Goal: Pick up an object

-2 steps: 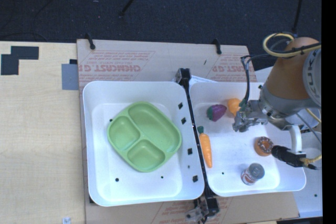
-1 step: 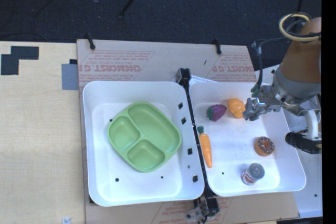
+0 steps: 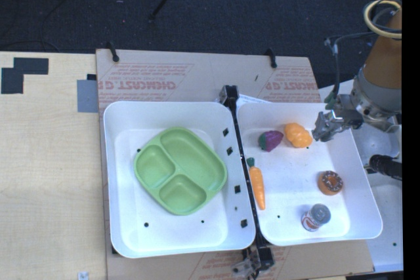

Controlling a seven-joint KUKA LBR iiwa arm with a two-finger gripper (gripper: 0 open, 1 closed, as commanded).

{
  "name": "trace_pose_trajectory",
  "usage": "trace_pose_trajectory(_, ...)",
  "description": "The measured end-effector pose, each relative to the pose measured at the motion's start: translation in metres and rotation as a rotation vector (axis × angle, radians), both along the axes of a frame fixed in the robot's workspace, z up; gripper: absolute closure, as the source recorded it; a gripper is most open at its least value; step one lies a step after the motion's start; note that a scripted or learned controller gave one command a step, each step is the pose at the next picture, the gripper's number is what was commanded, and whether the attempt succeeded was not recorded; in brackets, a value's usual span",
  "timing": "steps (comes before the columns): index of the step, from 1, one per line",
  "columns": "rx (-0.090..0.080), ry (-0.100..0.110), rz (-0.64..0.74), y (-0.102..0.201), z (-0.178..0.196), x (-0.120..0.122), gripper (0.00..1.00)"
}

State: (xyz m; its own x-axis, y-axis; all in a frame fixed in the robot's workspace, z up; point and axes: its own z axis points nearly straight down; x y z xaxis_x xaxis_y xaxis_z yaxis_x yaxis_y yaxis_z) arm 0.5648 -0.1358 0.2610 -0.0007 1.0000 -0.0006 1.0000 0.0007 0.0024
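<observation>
My gripper (image 3: 323,130) hangs over the upper right part of the right bin (image 3: 357,216), just right of an orange-yellow fruit (image 3: 298,135). Nothing shows between its fingers. A purple vegetable with a green stem (image 3: 270,140) lies left of the fruit. A carrot (image 3: 256,186) lies along the bin's left wall. A chocolate doughnut (image 3: 330,182) sits toward the right side. A small can with a grey lid (image 3: 316,217) stands near the front.
A green divided plate (image 3: 180,170) lies in the left bin (image 3: 125,220). A black divider (image 3: 239,167) with clips separates the two bins. Cardboard (image 3: 197,79) lies under both bins. The arm's body stands at the right edge.
</observation>
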Motion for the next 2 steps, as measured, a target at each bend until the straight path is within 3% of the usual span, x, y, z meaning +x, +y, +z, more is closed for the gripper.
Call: trace_pose_trajectory(2,0.002,0.007,0.002,0.097,-0.017,0.030,1.00)
